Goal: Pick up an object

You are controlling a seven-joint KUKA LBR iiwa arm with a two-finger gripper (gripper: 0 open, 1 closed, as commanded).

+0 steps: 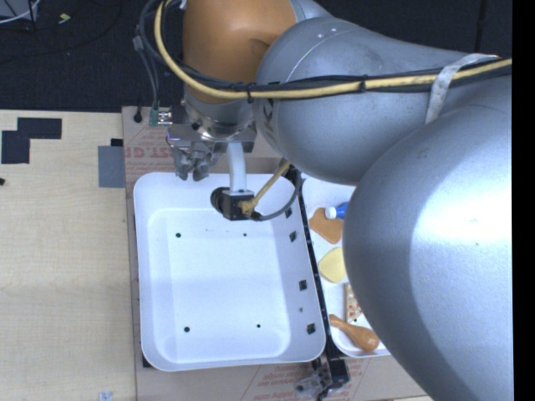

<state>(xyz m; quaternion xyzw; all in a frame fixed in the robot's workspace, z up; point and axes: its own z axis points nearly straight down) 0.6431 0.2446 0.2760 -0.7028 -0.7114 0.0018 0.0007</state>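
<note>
- The arm (pixel 393 132) reaches in from the right and covers most of the right bin (pixel 334 337); its orange band (pixel 230 23) sits at the far side above the wrist.
- The gripper (pixel 191 170) hangs over the far rim of the left bin (pixel 167 307), toward its far-left corner.
- Whether the pincer is released or clenched I cannot tell: it appears as a small dark cluster under the wrist and nothing can be made out in its grip.
- A small dark fitting (pixel 234 204) with a tan cable (pixel 269 186) hangs just right of the gripper, above the far floor of the left bin; it looks like part of the rig, not a thing to pick.
- The pickable things lie in the right bin, along the strip left bare beside the arm: an orange piece (pixel 324 225) with a blue and white item (pixel 336 212) just beyond it, a pale yellow piece (pixel 333 265) in the middle, and a brown spoon-shaped piece (pixel 358 333) at the near end.
- The left bin's floor bears no object that I can make out, only small dark holes.
- Judged from this, the task is at the approach step, with no grasp made.
- The next move calls for carrying the gripper right, across the divide between the bins, over one of those pieces, then descending onto it.
</note>
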